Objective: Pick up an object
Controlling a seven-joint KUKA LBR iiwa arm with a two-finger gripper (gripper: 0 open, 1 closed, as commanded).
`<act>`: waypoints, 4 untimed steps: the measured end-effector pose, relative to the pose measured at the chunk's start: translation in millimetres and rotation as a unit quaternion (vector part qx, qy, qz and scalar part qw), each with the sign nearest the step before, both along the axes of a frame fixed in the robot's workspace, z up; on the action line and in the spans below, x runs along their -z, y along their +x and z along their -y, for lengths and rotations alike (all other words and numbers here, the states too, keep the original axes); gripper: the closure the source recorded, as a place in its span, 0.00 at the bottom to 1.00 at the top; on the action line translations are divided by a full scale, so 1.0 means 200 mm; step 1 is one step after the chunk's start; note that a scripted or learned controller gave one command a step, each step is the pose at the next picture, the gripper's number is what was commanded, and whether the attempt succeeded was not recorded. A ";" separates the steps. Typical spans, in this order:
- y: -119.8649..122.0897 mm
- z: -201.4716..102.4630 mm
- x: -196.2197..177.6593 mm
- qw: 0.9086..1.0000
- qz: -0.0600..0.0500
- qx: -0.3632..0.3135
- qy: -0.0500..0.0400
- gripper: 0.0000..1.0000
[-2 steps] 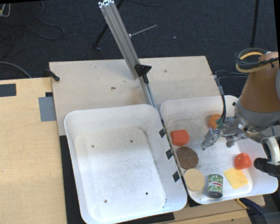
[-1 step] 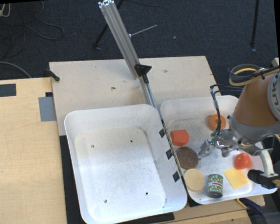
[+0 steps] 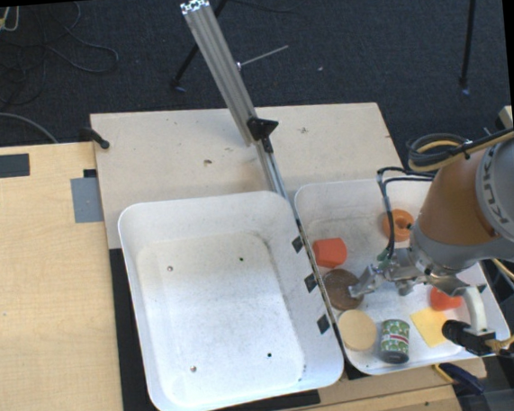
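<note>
Gripper (image 3: pixel 370 279) sat low in the right bin (image 3: pixel 347 196), tip just beside the brown disc (image 3: pixel 340 288); couldn't tell whether it was apart or together. Orange block (image 3: pixel 331 252) and tan disc (image 3: pixel 358 330) crowded close. Best move: centre over the brown disc, drop straight, avoid nudging neighbours, lift slowly.

Both bins (image 3: pixel 208 216) looked like matt white plastic, left one speckled. Bench top (image 3: pixel 40 302) was pale wood-grain laminate, smooth. Slanted rail (image 3: pixel 220 54) was bare ribbed aluminium. Arm band (image 3: pixel 451 204) was glossy orange. Small can (image 3: pixel 395 340) had a printed, shiny wrap.
</note>
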State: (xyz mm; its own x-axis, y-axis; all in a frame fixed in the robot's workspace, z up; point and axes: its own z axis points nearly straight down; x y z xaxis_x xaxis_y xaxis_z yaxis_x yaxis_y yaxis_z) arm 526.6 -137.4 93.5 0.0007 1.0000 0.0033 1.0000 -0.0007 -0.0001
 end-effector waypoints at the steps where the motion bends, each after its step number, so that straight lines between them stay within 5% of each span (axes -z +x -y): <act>1: 0.00 0.01 -0.05 1.000 0.000 0.003 0.000 1.00; 3: 0.01 -0.05 -0.57 1.000 0.002 -0.001 -0.002 1.00; 4: 0.01 -0.04 -0.63 1.000 0.000 -0.001 -0.001 1.00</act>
